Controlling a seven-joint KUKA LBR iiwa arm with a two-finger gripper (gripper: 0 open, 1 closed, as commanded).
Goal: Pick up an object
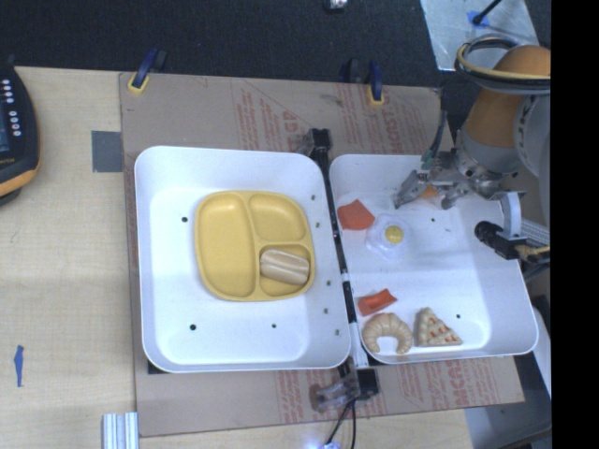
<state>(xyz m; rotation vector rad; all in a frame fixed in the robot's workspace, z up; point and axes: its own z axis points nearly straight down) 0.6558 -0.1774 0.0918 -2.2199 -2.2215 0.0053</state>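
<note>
My gripper [427, 195] hangs low over the back of the right bin [496, 293], its two fingers spread apart, so it is open. A small orange piece [429, 192] shows in the gap between the fingers; I cannot tell whether they touch it. In the same bin an orange-red wedge [356, 215] lies left of the gripper. A pale egg-like piece with a yellow centre [391, 236] sits just in front of the gripper. Near the front edge are a red-orange chunk [376, 300], a croissant [387, 332] and a pizza slice [436, 328].
The left bin [168, 325] holds a yellow divided plate [239, 237] with a bread roll [284, 266] in its front right compartment. A ridge where the bins meet [335, 251] separates them. The arm's grey and orange body [510, 101] rises at the right.
</note>
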